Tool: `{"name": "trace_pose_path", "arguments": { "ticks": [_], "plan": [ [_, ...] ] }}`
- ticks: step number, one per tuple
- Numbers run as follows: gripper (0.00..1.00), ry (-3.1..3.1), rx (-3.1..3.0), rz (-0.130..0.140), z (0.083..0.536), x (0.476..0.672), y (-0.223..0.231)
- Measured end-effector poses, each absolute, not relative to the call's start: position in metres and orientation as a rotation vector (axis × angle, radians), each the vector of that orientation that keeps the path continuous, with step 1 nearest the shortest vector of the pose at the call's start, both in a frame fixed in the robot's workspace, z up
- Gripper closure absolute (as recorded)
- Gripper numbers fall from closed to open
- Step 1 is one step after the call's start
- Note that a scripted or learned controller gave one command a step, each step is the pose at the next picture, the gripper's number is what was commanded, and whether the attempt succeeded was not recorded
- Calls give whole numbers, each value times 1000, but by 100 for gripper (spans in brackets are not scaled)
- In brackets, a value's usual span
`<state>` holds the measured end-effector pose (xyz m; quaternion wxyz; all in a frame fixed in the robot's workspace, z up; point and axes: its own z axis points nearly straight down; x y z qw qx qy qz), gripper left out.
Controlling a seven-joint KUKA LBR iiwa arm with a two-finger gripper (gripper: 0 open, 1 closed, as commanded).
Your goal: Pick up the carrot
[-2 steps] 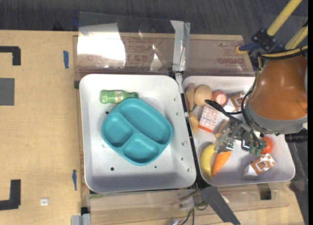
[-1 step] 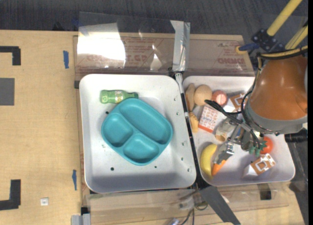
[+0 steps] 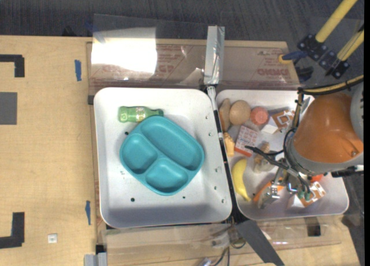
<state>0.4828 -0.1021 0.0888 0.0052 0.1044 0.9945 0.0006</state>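
Reaching into the right bin (image 3: 341,204), the gripper (image 3: 276,185) hangs low near the front edge, just above the carrot (image 3: 263,191), which lies close to that edge beside the banana (image 3: 240,179). How wide the gripper stands, and whether it has anything, I cannot tell under the wrist and cables. Clutter is the risk: packets crowd the carrot, so a closing grip may catch one, or nudge the carrot aside against the banana.
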Motion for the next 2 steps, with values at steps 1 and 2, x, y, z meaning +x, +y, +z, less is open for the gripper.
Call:
{"name": "trace_pose_path", "arguments": {
  "ticks": [1, 2],
  "plan": [
    [0, 3128, -96, -2, 89, 573, -107],
    [0, 3133, -142, -6, 88, 496, -173]
  ]
}}
